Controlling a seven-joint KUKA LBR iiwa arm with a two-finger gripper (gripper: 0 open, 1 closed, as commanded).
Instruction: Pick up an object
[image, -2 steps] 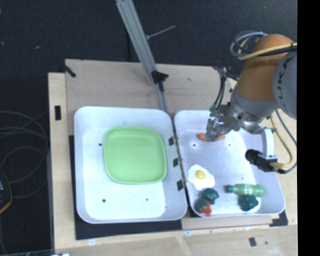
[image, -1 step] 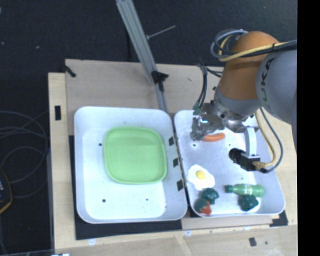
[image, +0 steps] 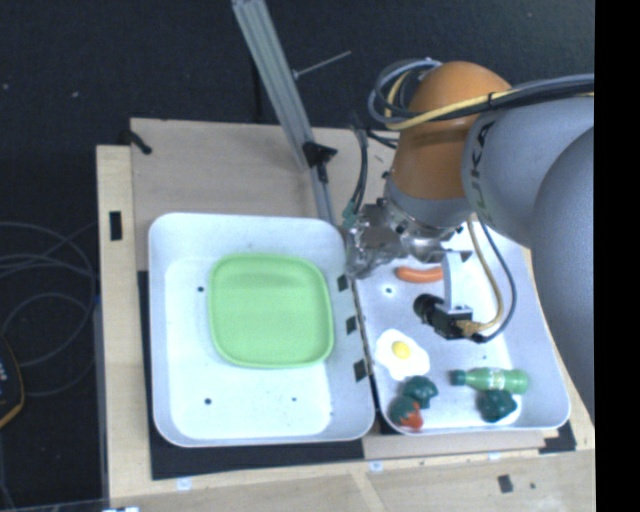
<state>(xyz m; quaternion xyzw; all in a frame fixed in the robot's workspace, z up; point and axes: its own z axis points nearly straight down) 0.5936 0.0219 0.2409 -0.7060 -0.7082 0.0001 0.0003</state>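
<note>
We see no single named object, so we begin with the things in the right bin (image: 545, 375) nearest the fingers (image: 362, 252). An orange sausage-shaped piece (image: 418, 272) lies just to the right of the fingers, partly under the wrist hardware. Below and to the right of them a fried-egg toy (image: 402, 352) lies flat on the bin floor, and lower still a small green-and-red vegetable piece (image: 412, 400) sits at the bin's near rim. Farther right from that, a green bottle (image: 490, 380) lies on its side with a dark teal piece (image: 497, 404) touching it from below. A black fitting (image: 440, 315) with a cable hangs from the arm above the egg. The fingers themselves hover over the divide between the two bins, at the right bin's upper left corner; we cannot tell whether they are open or closed, and we see nothing between them. To their left, the left bin (image: 180, 405) holds a light green square plate (image: 271, 310), lying flat. Both bins rest on the pale wooden table (image: 200, 160).
</note>
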